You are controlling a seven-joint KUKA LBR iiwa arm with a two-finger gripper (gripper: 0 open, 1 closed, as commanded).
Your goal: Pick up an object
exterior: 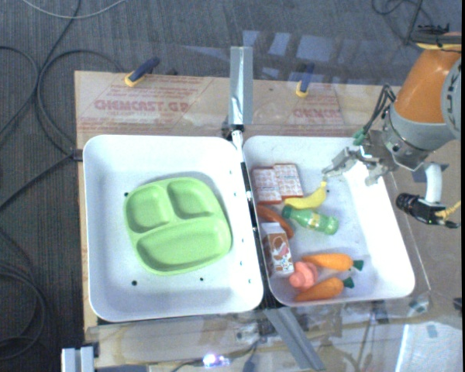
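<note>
Grey carpet strewn with cables surrounds the bench, where the left bin (101,285) holds a green divided tray (178,225) and the right bin (387,239) a heap of toy food. At upper right the gripper (355,163) hangs above that bin, fingers spread and holding nothing. Just lower left lies the banana (316,198), probably light, stiff, slick plastic; pinching across its narrow middle looks best.
</note>
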